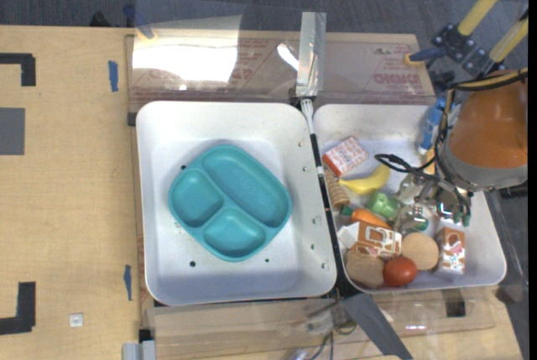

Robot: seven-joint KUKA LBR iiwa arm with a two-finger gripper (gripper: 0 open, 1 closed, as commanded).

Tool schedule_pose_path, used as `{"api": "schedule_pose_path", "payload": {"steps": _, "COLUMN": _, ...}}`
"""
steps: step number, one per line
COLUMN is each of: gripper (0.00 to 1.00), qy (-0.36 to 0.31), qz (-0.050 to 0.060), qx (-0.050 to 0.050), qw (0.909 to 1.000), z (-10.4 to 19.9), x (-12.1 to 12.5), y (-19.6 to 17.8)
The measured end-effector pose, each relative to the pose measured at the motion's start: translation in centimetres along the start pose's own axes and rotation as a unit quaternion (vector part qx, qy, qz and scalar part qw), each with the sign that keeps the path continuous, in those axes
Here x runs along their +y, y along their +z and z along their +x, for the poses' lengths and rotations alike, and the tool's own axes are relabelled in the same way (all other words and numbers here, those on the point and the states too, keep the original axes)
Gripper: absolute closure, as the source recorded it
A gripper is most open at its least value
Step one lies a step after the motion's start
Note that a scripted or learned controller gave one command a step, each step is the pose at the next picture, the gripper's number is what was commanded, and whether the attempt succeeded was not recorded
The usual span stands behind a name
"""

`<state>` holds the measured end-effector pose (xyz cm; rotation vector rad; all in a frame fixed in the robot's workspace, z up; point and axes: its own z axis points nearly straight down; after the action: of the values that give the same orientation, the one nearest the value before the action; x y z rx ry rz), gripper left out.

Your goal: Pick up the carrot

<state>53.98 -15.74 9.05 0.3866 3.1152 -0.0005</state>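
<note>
The carrot (367,217) is a small orange piece lying in the right bin (491,266), left of centre, between a green toy (384,204) and an orange-and-white box (376,241). My gripper (417,209) hangs low over the middle of the right bin, just right of the carrot and the green toy. It sits under the arm's orange band (497,132). Cables and metal parts clutter the gripper's tip. I see nothing held in it.
The right bin also holds a strawberry box (346,155), a banana (367,180), a tan bun (420,251), a tomato (400,270), a small carton (451,249) and a blue bottle (430,127). A teal divided plate (229,200) lies in the left bin (159,266).
</note>
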Motion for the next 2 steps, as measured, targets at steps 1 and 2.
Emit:
{"api": "schedule_pose_path", "payload": {"steps": 1, "gripper": 0.00, "qy": 0.000, "qz": 0.000, "qx": 0.000, "qw": 1.0000, "z": 0.0, "x": 0.1, "y": 0.0}}
{"api": "schedule_pose_path", "payload": {"steps": 2, "gripper": 0.00, "qy": 0.079, "qz": 0.000, "qx": -0.002, "qw": 0.9968, "z": 0.8, "x": 5.0, "y": 0.2}}
